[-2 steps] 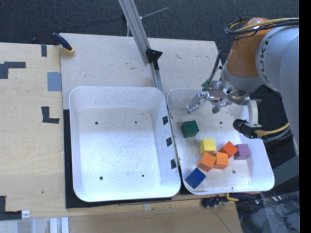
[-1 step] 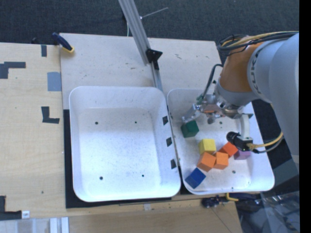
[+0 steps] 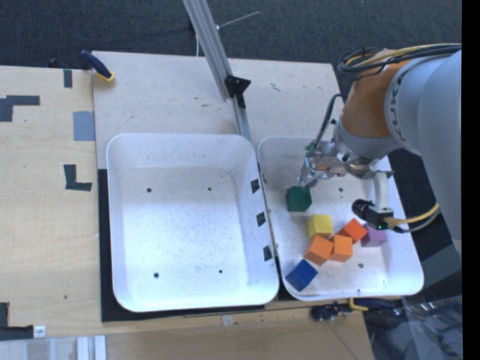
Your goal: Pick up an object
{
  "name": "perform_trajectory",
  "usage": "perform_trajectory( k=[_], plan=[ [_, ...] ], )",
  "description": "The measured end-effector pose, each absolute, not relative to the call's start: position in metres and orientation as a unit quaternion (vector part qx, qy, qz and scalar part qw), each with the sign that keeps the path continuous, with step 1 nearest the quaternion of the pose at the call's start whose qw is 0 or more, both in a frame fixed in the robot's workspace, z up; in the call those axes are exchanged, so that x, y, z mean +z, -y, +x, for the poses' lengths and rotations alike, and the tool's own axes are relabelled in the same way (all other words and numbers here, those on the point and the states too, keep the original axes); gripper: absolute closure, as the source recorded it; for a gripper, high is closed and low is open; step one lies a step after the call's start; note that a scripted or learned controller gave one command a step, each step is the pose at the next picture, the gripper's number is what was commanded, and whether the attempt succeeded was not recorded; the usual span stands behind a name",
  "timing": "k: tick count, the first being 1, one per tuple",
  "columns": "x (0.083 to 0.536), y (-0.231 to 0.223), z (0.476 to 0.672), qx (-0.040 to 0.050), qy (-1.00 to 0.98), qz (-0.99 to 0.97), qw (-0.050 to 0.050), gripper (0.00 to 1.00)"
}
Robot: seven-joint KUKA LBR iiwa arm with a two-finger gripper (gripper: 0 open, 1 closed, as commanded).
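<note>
In the camera view, the arm is reaching in from the right and hanging its gripper [image 3: 309, 177] over the right bin [image 3: 390, 280], low over that bin's left side. Just under the fingertips the green cube [image 3: 298, 199] is sitting close to the bin's left wall, about halfway along it. Whether it is lifted or resting on the floor cannot be told from here, nor whether the fingers are spread or pressed together, so the pick is looking unfinished: a secure grip and a clear lift are not showing yet.

The green cube is looking small, dark and square-edged, standing apart from the rest. Nearer the front edge, a yellow cube [image 3: 321, 225], two orange cubes [image 3: 331, 247], a blue cube [image 3: 301, 274] and a pink cube [image 3: 374, 236] are lying clustered.

The left bin [image 3: 120, 201] is sitting alongside.
</note>
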State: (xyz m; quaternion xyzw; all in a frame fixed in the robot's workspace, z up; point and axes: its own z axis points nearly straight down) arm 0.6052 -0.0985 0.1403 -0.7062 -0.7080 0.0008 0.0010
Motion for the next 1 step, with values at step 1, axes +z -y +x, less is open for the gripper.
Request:
perform_trajectory(
  k=[1],
  plan=[
    [0.1853, 0.1029, 0.6007, -0.0008, 0.707, -0.707, -0.001, 1.0]
  ],
)
